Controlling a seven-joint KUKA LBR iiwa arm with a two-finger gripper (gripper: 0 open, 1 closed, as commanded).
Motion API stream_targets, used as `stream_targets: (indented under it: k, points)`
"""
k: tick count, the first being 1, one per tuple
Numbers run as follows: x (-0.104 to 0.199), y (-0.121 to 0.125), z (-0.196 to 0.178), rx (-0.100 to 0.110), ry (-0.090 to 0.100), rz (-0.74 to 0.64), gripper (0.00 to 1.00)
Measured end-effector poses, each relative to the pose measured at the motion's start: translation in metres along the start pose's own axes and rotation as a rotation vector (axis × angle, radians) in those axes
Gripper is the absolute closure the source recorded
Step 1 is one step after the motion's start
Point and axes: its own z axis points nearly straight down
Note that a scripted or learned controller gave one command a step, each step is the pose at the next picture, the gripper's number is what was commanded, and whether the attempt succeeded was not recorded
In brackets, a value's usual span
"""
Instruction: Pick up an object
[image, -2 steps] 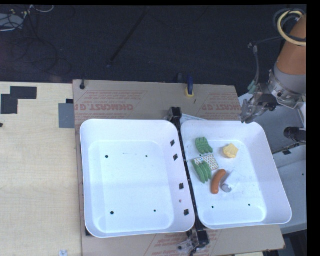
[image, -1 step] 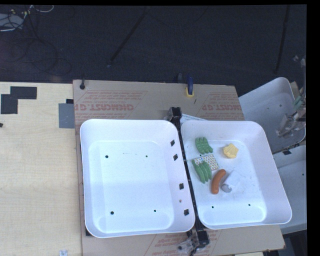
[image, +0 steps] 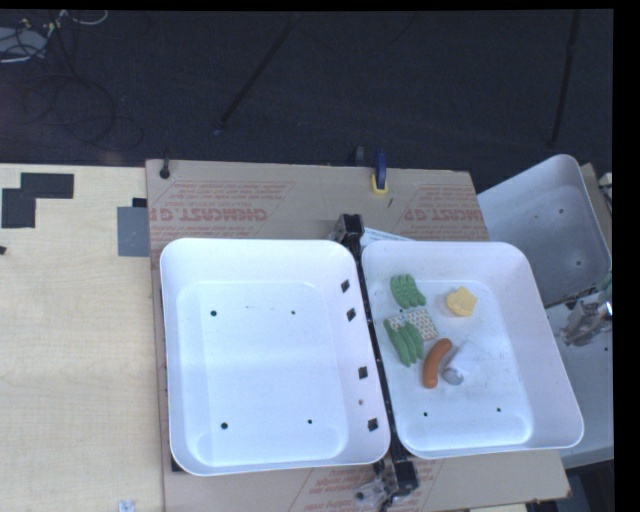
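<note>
Board edge: brown cardboard (image: 300, 200) under both bins, printed in red letters that sit upside down; I cannot read the words.
Left bin: shallow white tray (image: 175, 300) with small dark holes in its floor.
Right bin: white tray (image: 540, 400), touching the left bin along a clipped seam.
Sausage: orange-brown toy (image: 435, 362), tilted, near the right bin's middle, touching a small grey piece (image: 453, 376).
Green pods: one (image: 403, 342) just left of the sausage, another (image: 407, 291) beyond it, a dotted white square (image: 417, 323) between them.
Yellow piece: small lump (image: 461, 301), farther right.
Gripper: cannot tell its state or place.
</note>
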Motion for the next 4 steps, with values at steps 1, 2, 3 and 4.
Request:
stream_targets:
  k: [1, 2, 3, 4]
  points:
    - [0.077, 0.016, 0.163, 0.008, 0.005, -0.009, 1.0]
    - [0.16, 0.054, 0.122, -0.01, 0.001, -0.013, 1.0]
    - [0.2, 0.077, 0.08, -0.011, -0.001, -0.009, 1.0]
    - [0.253, 0.099, -0.003, -0.015, -0.001, -0.01, 1.0]
